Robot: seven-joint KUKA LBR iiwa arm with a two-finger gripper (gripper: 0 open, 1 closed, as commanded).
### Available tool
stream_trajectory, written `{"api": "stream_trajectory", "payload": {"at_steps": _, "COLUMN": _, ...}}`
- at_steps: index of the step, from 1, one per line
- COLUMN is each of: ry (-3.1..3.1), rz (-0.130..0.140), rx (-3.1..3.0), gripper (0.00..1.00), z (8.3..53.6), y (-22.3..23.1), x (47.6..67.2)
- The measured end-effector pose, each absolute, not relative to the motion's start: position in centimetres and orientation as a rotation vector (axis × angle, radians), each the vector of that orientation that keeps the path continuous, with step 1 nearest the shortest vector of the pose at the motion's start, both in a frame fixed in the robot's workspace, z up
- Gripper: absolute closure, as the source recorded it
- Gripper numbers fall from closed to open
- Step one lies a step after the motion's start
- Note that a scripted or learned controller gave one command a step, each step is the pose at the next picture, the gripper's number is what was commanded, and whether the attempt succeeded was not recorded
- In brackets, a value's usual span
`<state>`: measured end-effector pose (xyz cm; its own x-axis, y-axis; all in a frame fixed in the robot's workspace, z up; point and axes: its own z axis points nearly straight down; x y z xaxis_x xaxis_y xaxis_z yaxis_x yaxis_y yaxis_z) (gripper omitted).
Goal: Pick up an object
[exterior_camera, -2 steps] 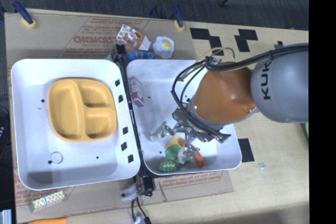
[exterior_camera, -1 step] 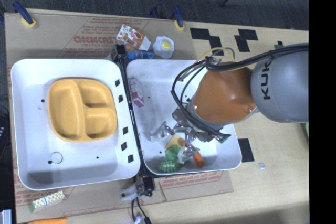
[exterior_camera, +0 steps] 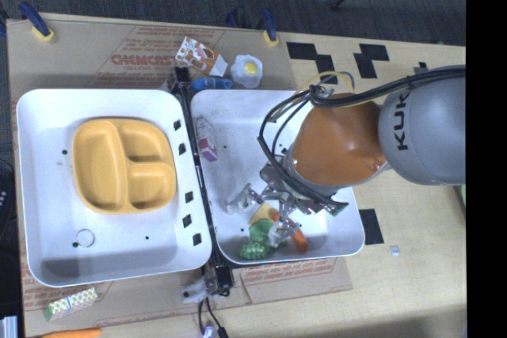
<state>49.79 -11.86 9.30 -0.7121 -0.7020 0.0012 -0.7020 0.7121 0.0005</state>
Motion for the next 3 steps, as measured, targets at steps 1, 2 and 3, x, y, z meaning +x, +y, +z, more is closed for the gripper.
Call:
{"api": "stream_trajectory", "payload": {"at_steps": 1, "ry": -2.906, "rz": 0.000, "rx": 1.191, "gripper": 0.00, "z": 9.30, "y": -11.86, "x": 49.79}}
{"api": "stream_trajectory", "payload": {"at_steps": 2, "ry": -2.906, "rz": 0.000, "rx": 1.191, "gripper": 0.00, "z": 9.30, "y": -11.86, "x": 49.79}}
{"api": "stream_trajectory", "payload": {"at_steps": 3, "ry": -2.906, "rz": 0.000, "rx": 1.191, "gripper": 0.00, "z": 9.30, "y": -11.86, "x": 49.79}}
